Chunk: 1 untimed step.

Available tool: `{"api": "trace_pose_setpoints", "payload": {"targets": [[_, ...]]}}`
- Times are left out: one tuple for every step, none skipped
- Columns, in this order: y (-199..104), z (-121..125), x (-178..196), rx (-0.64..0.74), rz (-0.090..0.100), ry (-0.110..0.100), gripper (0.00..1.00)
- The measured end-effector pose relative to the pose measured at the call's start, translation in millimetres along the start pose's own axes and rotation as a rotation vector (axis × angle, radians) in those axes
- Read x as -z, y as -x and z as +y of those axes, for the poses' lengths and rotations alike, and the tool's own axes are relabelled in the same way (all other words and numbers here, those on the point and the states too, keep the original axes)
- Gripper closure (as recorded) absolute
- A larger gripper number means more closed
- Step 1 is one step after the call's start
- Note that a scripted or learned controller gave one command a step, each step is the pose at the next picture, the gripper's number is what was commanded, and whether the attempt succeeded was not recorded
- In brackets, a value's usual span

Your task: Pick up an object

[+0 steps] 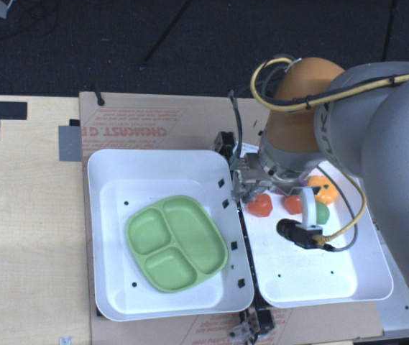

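Note:
My gripper hangs low over the far left corner of the right bin, under the arm's orange band. Just below and to its right lies a red piece. Further right sit a smaller red-orange piece, an orange piece and a green piece, all partly covered by the arm and its cable. None of them is seen held.
In the left bin lies a green divided plate. The ridge where the bins meet runs right beside my gripper. A black cable plug hangs over the right bin's middle.

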<state>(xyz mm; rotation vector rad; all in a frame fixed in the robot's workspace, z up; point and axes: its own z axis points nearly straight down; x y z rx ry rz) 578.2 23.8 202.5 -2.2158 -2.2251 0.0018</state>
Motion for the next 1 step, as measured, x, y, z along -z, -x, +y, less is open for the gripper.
{"api": "trace_pose_setpoints", "payload": {"targets": [[-53.2, 14.5, 5.5, 0.000, 0.002, 0.000, 1.00]]}}
